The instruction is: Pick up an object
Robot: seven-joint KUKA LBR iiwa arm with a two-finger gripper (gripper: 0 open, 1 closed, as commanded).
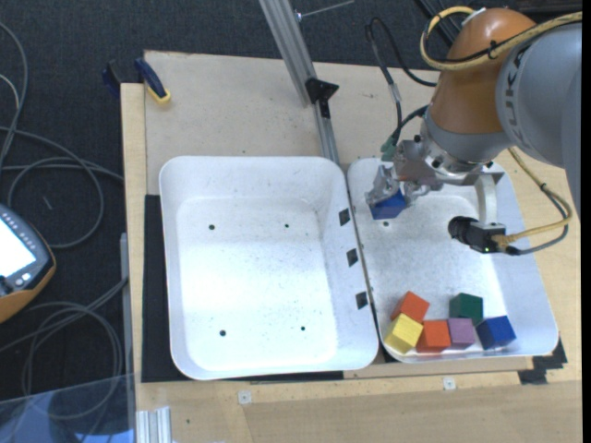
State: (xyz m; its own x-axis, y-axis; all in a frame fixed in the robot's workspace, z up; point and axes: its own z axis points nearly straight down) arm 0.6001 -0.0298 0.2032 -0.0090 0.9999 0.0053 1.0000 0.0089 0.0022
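Observation:
My gripper (388, 198) hangs over the far left part of the right bin (526, 284), its fingers shut on a blue block (389, 205) that sits between them, raised off the bin floor. Several more blocks lie clustered at the near end of the right bin: an orange one (413, 305), a yellow one (404, 331), another orange one (434, 336), a pink-purple one (461, 331), a green one (467, 305) and a blue one (496, 331).
The left bin (249, 266) lies beside the right one. A slanted metal pole (295, 53) rises behind the bins. A black cable connector (476, 233) hangs from the arm over the right bin. Cables lie on the floor to the left.

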